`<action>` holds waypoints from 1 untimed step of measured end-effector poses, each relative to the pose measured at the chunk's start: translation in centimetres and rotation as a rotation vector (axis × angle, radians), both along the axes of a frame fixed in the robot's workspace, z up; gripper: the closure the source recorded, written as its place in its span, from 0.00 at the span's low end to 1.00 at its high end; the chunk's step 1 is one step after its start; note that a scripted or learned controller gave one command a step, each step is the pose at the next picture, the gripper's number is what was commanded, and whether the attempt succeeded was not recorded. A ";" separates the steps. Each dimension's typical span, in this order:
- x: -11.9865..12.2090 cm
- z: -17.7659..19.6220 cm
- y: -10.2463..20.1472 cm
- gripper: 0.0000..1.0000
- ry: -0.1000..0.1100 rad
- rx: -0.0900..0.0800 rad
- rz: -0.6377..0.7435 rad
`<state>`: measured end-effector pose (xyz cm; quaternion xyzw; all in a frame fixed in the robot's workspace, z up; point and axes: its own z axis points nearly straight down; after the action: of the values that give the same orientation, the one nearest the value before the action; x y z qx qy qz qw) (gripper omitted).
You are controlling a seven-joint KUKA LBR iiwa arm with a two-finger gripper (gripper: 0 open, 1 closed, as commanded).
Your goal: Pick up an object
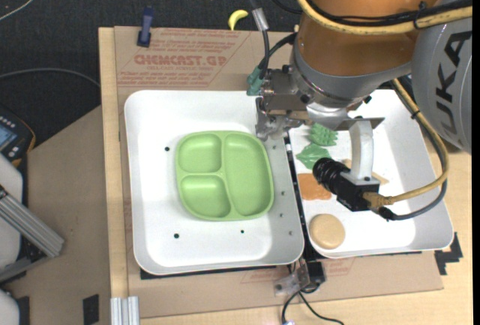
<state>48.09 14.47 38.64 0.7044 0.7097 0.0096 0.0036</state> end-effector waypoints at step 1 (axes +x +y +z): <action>-0.3 -8.6 -2.1 1.00 0.029 -0.011 -0.011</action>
<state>47.82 12.35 30.03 0.7083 0.7058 -0.0045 -0.0025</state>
